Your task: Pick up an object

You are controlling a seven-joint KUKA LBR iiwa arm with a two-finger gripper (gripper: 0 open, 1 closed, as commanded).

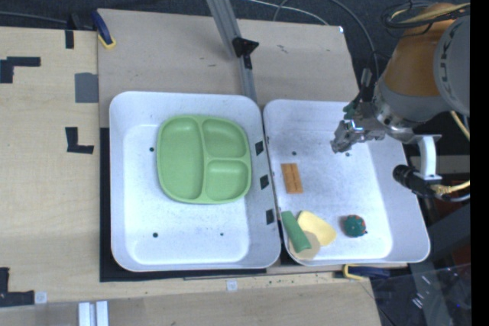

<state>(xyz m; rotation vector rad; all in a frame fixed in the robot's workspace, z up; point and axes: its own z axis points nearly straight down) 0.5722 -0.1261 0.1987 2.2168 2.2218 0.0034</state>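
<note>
Camera view is showing the bench (46, 164) carrying two white bins side by side. The left bin (130, 240) is holding a green divided plate (204, 159). The arm (420, 72) is reaching in from the right, its jaws (341, 141) hovering over the far part of the right bin (397, 187); whether they are spread is impossible to tell. An orange block (292, 178) is lying mid-bin; a yellow piece (318, 227), a green stick (296, 232) touching it, and a small teal ball (353, 225) are sitting near the front.
</note>
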